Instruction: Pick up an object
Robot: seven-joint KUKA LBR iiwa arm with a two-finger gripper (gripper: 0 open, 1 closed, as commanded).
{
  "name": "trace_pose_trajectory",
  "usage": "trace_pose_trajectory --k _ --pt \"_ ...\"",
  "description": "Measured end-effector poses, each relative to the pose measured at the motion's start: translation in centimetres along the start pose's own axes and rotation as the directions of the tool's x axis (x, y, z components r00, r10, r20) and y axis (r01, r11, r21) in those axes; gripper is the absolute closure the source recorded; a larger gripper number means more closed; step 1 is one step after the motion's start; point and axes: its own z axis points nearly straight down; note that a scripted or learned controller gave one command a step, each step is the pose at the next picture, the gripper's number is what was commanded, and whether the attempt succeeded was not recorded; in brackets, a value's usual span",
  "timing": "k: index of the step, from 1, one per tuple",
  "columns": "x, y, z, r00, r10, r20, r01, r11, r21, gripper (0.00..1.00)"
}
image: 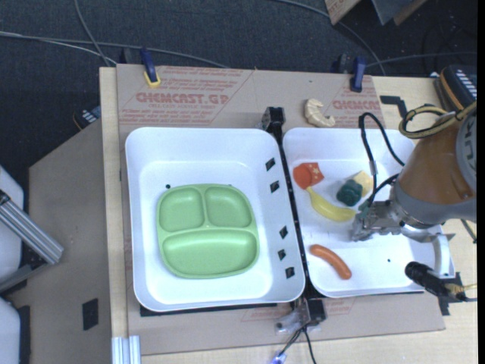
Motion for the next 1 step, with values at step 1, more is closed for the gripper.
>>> trace_pose_trajectory --k 1 --pt "-0.93 0.32 -5.86 1.0 -0.001 0.004 0.001 1.0 -0.007 1.0"
